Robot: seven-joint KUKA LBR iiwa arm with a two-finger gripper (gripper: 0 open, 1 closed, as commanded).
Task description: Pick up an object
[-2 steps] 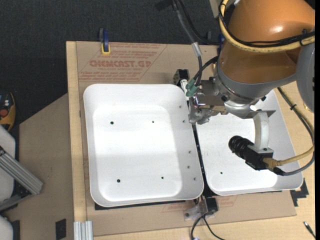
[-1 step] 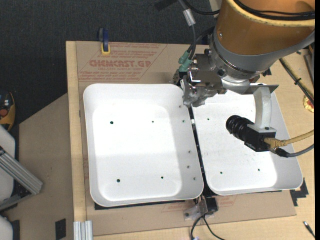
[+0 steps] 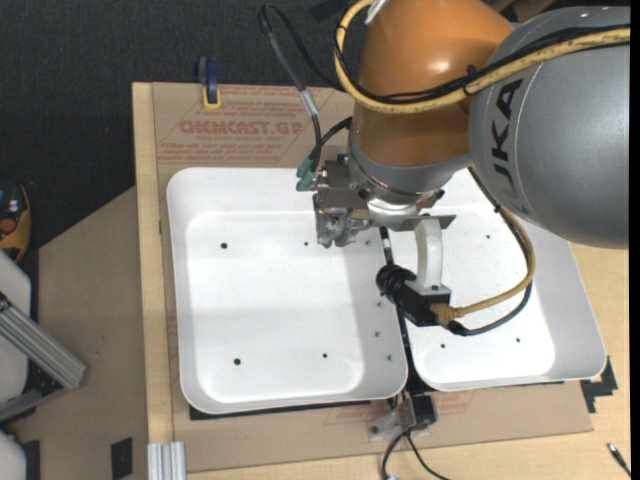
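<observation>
Your tool point(image 3: 335, 230) hangs low over the left bin's point(image 3: 200, 268) back right corner, and I can't tell how it's set or spot any object to pick. Both bins, right one point(image 3: 560, 338) included, sit on brown board point(image 3: 240, 128) across the tabletop point(image 3: 90, 268), dark floor point(image 3: 80, 48) behind.

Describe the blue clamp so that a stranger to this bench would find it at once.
Start at the brown cardboard sheet with red print that lies under the two white bins. Follow its far edge toward its left corner, beyond the left bin. The blue clamp grips that edge, a small blue and yellow piece against the dark floor, the only blue thing there.
</observation>
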